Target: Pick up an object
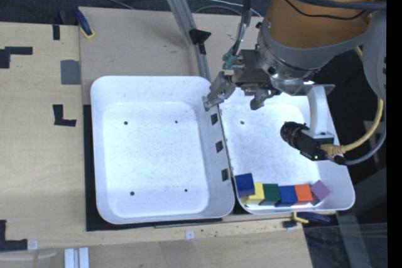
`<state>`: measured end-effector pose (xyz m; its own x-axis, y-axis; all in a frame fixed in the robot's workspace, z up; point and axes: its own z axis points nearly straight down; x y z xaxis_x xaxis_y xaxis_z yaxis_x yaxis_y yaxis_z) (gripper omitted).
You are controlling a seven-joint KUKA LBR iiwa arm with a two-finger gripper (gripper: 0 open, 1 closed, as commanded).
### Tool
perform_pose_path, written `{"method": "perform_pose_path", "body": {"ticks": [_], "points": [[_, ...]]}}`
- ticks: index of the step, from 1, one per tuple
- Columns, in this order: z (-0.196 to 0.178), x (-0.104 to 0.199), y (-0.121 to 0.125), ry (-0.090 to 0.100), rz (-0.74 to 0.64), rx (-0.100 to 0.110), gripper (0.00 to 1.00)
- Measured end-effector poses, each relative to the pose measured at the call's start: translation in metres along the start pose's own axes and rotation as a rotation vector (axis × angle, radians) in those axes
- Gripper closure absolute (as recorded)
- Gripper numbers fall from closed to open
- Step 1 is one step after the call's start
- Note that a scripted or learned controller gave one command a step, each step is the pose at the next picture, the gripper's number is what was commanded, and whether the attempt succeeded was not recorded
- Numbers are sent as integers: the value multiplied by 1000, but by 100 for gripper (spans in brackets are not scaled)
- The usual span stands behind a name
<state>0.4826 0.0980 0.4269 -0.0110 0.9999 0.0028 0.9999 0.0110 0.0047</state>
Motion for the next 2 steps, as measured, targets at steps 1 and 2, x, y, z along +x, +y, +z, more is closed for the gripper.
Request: {"method": "perform_pose_path", "body": {"ticks": [1,2], "points": [[-7,-4,0,-5,8,7,100],[154,-57,8,-5,13,15,100]]}}
